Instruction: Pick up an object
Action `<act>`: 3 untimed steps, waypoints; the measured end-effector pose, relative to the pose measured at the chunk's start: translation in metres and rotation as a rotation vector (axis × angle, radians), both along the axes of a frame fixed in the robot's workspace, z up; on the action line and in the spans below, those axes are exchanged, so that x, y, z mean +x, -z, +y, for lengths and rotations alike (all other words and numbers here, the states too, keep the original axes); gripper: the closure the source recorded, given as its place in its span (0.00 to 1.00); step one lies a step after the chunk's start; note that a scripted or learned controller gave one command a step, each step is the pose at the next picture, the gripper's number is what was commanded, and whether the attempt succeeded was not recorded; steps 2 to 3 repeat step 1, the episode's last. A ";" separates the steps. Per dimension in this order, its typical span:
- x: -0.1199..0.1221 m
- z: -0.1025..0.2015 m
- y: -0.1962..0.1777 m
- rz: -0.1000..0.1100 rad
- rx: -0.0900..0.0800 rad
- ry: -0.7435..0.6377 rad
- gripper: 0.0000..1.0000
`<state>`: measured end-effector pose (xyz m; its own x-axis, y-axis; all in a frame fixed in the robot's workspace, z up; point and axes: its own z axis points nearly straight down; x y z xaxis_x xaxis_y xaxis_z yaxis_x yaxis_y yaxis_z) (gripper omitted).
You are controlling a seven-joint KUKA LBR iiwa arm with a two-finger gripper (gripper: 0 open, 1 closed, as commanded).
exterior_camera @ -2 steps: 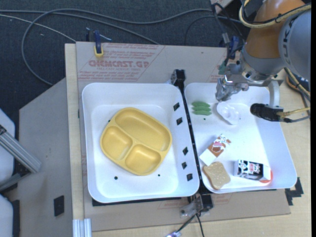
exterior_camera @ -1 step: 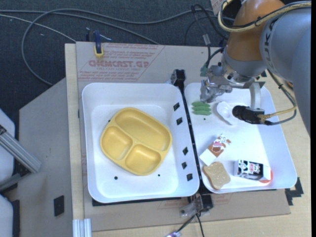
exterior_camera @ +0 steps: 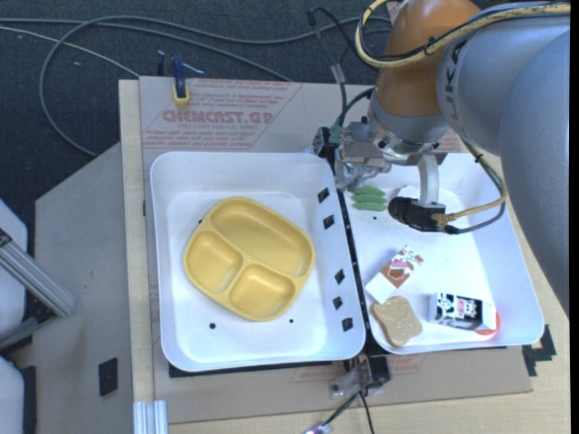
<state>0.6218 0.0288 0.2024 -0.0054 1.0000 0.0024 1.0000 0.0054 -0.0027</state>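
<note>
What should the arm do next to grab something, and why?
Probably ease straight down a little. The gripper hangs at the back left of the right bin, right over the green object, nearer than the toast-shaped piece or the small carton at the front.

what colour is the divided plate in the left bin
Yellow: the three-compartment divided plate shows clearly in the camera view, lying in the left bin.

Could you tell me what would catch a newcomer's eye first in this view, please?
Probably the yellow divided plate, alone in the left bin. Next, the big grey arm's orange band at upper right, its hand low by a green item in the right bin.
</note>
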 end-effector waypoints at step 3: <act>0.008 0.059 -0.016 -0.005 0.000 -0.001 1.00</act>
